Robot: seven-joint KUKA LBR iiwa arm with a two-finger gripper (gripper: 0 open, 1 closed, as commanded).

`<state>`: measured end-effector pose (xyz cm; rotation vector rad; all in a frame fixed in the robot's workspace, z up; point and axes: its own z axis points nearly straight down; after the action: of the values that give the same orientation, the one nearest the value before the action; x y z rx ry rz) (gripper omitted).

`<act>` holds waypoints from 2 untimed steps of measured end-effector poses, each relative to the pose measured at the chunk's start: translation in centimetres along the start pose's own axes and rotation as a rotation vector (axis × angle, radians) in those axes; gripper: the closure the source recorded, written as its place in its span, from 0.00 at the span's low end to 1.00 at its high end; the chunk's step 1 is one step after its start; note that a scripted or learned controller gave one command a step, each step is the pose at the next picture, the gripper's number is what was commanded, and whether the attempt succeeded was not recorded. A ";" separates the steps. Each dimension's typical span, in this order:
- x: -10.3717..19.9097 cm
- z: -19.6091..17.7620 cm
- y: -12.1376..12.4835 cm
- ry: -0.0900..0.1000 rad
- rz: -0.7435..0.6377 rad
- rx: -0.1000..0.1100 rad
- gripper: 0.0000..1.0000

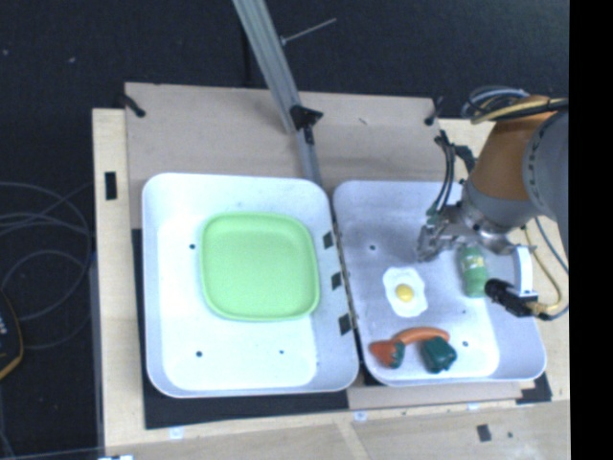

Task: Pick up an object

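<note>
The right bin point(374, 218) holds a toy fried egg point(405, 292), a light green object point(473, 270), an orange sausage-like piece point(422, 335), a red piece point(387, 354) and a dark green piece point(440, 355). My gripper point(430, 242) hangs over the middle of the right bin, just above and to the right of the egg and left of the light green object. I see nothing held in it. The arm with its orange band point(508, 156) comes in from the right.
The left bin point(172, 257) holds a light green square plate point(260, 265). A grey metal pole point(273, 56) slants from the top toward the gap between the bins. Cables trail near the wrist at the right bin's edge.
</note>
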<state>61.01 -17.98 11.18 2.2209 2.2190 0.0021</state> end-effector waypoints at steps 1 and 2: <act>-0.4 -4.6 -0.6 0.000 0.000 -0.002 1.00; -0.5 -10.0 -0.5 -0.001 -0.001 -0.003 1.00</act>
<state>60.48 -18.47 21.14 2.2183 2.2176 0.0049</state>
